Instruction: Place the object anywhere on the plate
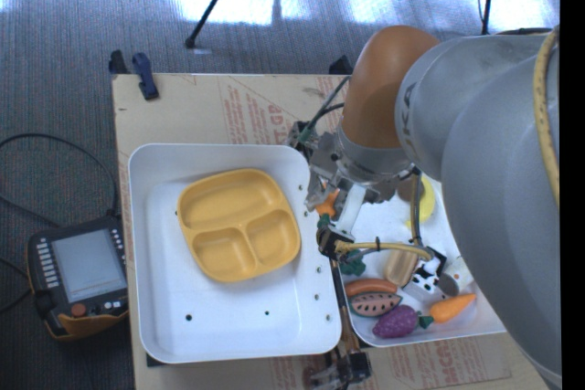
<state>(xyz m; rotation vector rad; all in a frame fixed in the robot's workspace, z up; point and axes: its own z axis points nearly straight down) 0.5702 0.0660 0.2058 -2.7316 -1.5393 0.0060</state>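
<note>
— Where does your gripper point(331, 224) sit right now?

— You have it low over the seam between the two shallow white bins, at the near-left corner of the right-hand white bin point(416, 338), with the grey arm and its orange band point(384, 87) looming above it. I can't tell you what state it is in; the wrist and cabling hide that end of the tool.

— And the thing you want moved?

— You can't name one yet. Nothing is visibly held. A small orange piece point(325, 207) lies right against the gripper, but whether it is caught there is not readable. The other candidates lie just behind and to the right of the hand: a red sausage-shaped toy point(370, 287), a watermelon-slice toy point(375, 303), a purple grape-bunch toy point(396, 321) and an orange plastic carrot point(450, 307).

— Which way is your target?

— The yellow three-compartment plastic plate point(238, 222) lies to the hand's left, across the bin wall, in the left-hand white bin point(164, 324), near but not touching. Its long axis runs roughly across your travel line, so my judgement is that a short sideways carry lands anywhere on it.
</note>
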